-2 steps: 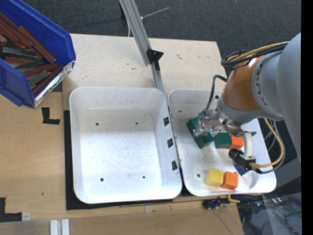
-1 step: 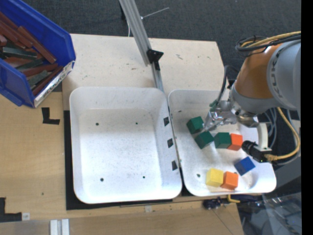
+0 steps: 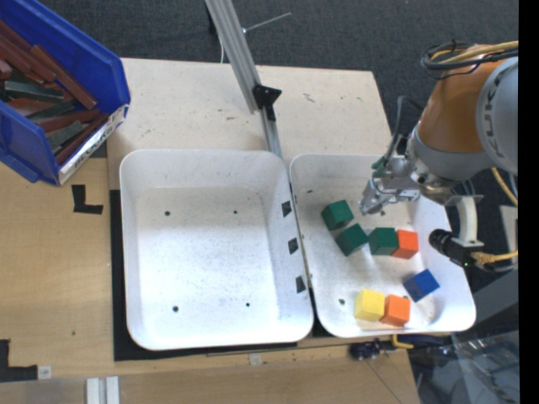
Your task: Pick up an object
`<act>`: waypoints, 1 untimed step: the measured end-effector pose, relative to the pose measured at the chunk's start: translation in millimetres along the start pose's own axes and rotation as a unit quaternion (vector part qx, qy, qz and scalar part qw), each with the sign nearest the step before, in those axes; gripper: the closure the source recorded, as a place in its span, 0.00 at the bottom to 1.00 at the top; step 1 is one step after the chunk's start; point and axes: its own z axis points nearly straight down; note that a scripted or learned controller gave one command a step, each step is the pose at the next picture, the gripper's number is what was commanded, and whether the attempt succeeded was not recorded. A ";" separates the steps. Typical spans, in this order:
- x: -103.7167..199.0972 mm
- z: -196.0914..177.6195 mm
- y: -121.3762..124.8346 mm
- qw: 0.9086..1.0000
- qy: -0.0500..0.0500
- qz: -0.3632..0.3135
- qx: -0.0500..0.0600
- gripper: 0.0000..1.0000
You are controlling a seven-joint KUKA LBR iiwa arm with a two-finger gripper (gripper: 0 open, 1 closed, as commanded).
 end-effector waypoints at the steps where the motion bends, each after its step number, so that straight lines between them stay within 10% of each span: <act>1: 50.7 -1.6 13.9 1.000 0.001 -0.003 0.002 1.00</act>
